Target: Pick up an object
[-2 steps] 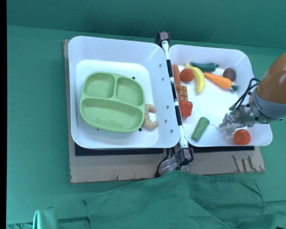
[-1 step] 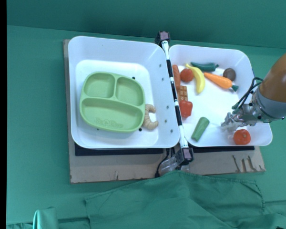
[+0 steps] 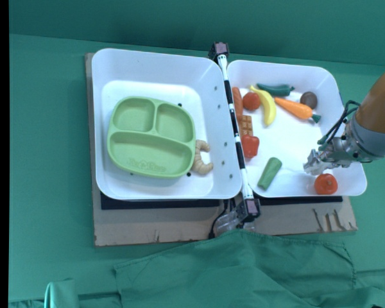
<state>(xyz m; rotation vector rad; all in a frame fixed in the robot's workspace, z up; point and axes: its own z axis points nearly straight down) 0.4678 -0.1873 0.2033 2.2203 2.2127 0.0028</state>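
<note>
**Ana:** Tomato (image 3: 325, 184), the small orange-red one, sits at about five o'clock in the right bin (image 3: 289, 172), close to the bin's corner. The gripper (image 3: 316, 165) hangs just beside it, toward ten o'clock from it.

**Ben:** Is anything held?

**Ana:** I see nothing in it. Whether the fingers are spread or closed, I cannot tell; they blur into the metal of the wrist.

**Ben:** How would that tomato handle?

**Ana:** My guess: a light, hard plastic toy, smooth and round, so it may squirt sideways under a pinch. Best to take it across its widest part, centred. The bin wall close by leaves little room on the far side.

**Ben:** Easier options?

**Ana:** The green cucumber (image 3: 269, 173), toward nine o'clock from the tomato, lies well apart from its neighbours and offers long parallel sides.
</note>
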